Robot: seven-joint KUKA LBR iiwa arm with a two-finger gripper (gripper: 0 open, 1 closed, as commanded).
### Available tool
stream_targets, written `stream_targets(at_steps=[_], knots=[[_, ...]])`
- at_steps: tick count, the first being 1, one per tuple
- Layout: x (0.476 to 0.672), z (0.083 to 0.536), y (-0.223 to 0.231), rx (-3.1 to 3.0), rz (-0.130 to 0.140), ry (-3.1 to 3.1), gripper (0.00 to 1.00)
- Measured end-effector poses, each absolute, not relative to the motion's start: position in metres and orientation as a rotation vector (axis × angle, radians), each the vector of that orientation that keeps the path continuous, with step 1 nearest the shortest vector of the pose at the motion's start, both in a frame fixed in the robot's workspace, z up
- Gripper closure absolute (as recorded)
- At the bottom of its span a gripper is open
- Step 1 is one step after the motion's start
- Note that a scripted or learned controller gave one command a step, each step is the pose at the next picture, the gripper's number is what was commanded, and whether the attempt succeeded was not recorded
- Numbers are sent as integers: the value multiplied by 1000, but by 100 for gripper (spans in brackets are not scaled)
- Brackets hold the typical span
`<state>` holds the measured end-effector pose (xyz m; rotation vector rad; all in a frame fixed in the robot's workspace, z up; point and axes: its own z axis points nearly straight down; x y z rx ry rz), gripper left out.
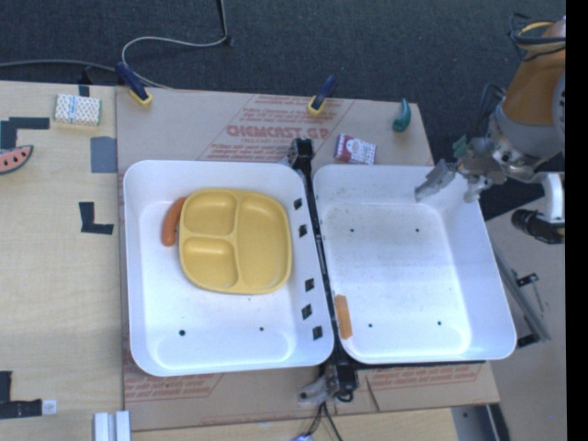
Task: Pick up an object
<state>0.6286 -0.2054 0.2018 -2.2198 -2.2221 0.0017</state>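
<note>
Two shallow white bins sit side by side on a cardboard sheet point(276, 127), split by a black divider point(312, 246) that serves here as the landmark. Just left of the divider, the left bin point(220, 343) holds a yellow compartment tray point(235, 240) with three sections, lying flat in the bin's upper half. An orange sausage-shaped piece point(170, 222) lies against the tray's far side from the divider, touching its rim.

Right of the divider, the right bin point(459, 329) holds one small orange object point(343, 316), lying lengthwise just beside the divider near the bin's lower left corner.

The gripper point(432, 186) hangs over the right bin's upper right corner, well away from the divider and from both orange pieces. Nothing is between its fingers; whether they stand wide or narrow cannot be told from this view.

A small red and white packet point(355, 149) rests on the cardboard just above the right bin, near the divider's top end.
</note>
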Motion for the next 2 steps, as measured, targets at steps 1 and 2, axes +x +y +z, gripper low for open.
stream_targets(at_steps=[1, 2], knots=[[643, 152, -157, -2218, 2, -2222, 0], [657, 115, -145, -2219, 4, -2222, 0]])
